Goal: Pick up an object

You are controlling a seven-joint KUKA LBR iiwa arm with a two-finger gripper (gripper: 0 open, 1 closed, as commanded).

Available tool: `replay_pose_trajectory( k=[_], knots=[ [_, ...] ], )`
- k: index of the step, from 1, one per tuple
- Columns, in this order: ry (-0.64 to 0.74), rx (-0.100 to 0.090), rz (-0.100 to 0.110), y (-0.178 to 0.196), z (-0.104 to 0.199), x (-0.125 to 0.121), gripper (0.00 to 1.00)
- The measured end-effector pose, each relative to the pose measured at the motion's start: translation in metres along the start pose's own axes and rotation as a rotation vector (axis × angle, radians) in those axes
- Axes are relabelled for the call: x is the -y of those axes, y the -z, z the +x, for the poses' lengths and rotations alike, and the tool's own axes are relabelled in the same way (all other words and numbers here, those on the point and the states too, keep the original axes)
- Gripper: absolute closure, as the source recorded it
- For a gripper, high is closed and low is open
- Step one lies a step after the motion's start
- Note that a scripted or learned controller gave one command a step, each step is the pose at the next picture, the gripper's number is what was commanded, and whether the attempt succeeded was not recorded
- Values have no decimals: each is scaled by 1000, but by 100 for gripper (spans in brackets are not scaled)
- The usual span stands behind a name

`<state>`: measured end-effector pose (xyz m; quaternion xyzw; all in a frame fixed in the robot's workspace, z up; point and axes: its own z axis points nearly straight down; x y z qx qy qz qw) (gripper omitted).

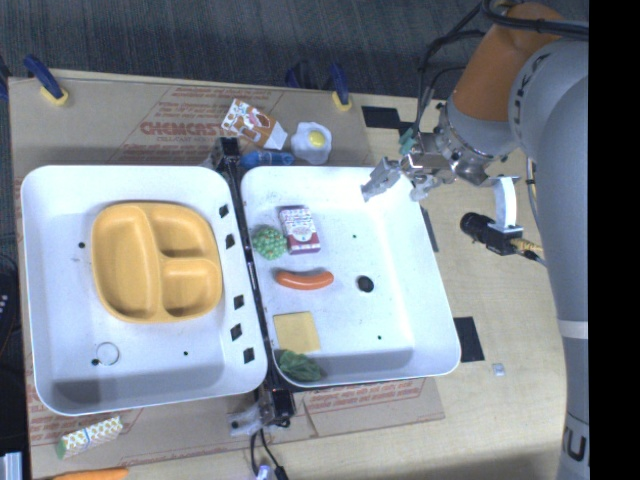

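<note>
Two white bins sit side by side on the counter (500, 298), and the task looks barely begun: nothing appears lifted, and every candidate object lies on a bin floor. The left bin (50, 298) holds a yellow divided tray (155, 260). The right bin (420, 308) carries the loose items — a red-and-white packet (298, 229) toward its far side, a green broccoli-like piece (266, 242) just beside the packet on its left, an orange sausage (304, 279) near the middle, a yellow cheese-like slice (297, 332) closer to the near wall, a leafy green piece (299, 366) at the near left corner, and a small dark disc (365, 285) to the right of the sausage. The hand (383, 180) hangs over the far right corner of the right bin, at the end of the grey arm (545, 98) reaching in from the right. Whether its fingers are spread or pressed together cannot be told from this angle — they read as a pale blur — and no object is seen between them. The packet and the sausage lie well apart from the hand, off to its left and nearer the camera; the dark disc is the closest item, yet also apart. What is left, as I judge it, is the whole pick: travel over an object, descend, close, lift.
</note>
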<state>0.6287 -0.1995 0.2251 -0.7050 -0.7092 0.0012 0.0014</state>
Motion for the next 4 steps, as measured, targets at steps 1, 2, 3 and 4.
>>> replay_pose_trajectory(
  k=[1, 2, 3, 4],
  knots=[
    [-219, -1, 0, -121, 57, -23, 0],
    [-172, 10, -13, -128, 103, 4, 0],
    [-166, 3, -4, -119, 107, 5, 100],
    [-158, 0, -3, -4, 86, -29, 100]
  ],
)
